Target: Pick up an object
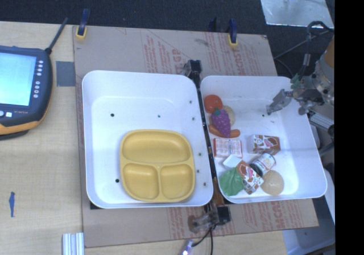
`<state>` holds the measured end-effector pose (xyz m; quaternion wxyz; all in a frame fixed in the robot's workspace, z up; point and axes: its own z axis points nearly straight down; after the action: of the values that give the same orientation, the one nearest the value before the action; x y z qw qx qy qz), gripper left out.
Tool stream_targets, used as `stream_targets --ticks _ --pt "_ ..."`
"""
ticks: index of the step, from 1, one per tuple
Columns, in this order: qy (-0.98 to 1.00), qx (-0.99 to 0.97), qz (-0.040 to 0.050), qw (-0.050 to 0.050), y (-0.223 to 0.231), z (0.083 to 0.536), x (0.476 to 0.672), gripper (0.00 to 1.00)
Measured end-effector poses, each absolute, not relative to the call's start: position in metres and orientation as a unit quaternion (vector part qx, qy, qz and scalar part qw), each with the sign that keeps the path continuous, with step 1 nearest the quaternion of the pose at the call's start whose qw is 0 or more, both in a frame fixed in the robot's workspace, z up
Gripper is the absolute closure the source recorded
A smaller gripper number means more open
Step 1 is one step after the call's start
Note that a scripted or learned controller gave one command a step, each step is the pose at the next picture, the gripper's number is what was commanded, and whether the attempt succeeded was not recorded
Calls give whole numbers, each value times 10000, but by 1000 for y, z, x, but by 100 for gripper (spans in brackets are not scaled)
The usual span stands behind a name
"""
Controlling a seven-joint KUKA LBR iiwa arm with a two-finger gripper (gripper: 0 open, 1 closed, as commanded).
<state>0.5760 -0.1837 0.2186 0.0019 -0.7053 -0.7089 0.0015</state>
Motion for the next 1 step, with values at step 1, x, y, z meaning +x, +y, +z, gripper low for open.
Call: stream_targets --ticks 1 --pt "-7089 -7053 18 13 -111 101 602 0"
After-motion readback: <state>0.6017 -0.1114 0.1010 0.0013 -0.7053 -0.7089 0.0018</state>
